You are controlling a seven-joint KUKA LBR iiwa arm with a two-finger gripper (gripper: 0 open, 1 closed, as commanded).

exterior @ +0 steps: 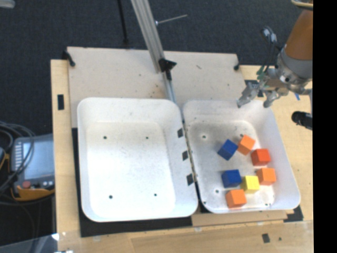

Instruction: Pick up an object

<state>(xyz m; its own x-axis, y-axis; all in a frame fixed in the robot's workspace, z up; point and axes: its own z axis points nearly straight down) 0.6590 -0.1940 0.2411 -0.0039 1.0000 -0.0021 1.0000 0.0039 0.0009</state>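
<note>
Currently my gripper (256, 100) hangs over the far rim of the right bin (279, 136), its two fingers spread apart with nothing between them.

Target group: seven small cubes lie on the bin floor, below my jaws in the view and toward the near side.
- Nearest to my jaws is an orange cube (246, 144), touching a blue cube (227, 149) on its left; both sit turned at an angle.
- Just beyond them, a red-orange cube (260, 156) lies to the right.
- Farther off sit a second blue cube (231, 178), a yellow cube (250, 183) just beside it, and another orange cube (267, 175) touching the yellow one on its right.
- Farthest from my jaws, an orange cube (236, 197) rests near the front rim.

Obstructions: the cubes crowd one another in pairs, so few faces stand free. The far blue cube's left face and the last orange cube's left face are open.

Surroundings: the left bin (84, 141) lies well to the left of my jaws, beyond the shared wall where the two bins meet. A slanted aluminium post (148, 28) rises from the bench (210, 67) to the left of my jaws, well apart from them.

Clearance: bare bin floor extends between my jaws and the nearest cubes, and along the left part of the right bin.
</note>
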